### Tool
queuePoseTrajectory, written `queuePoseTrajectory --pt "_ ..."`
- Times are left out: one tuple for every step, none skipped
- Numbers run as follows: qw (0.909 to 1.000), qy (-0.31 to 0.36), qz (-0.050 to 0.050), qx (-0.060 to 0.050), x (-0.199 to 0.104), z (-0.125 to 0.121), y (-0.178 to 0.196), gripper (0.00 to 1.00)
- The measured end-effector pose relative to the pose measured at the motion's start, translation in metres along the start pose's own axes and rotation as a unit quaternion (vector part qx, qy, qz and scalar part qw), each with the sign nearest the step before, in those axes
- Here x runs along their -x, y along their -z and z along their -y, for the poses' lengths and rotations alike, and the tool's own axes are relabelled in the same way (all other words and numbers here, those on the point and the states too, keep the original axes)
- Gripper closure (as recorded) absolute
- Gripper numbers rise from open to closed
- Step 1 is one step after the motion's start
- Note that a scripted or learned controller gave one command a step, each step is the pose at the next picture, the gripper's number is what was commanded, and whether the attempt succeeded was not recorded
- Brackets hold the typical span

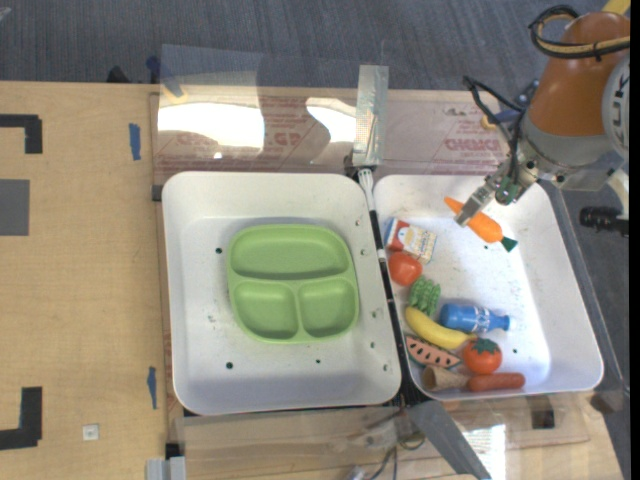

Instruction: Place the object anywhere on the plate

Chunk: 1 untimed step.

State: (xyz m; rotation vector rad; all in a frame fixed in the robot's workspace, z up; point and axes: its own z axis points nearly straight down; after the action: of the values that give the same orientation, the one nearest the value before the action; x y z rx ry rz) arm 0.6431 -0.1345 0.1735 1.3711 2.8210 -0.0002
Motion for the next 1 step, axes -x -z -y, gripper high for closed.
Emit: queuePoseTrajectory --pt "0.9941 -0.108 -0.002 0.0 -0.0512 0.0015 0.0306 1.0"
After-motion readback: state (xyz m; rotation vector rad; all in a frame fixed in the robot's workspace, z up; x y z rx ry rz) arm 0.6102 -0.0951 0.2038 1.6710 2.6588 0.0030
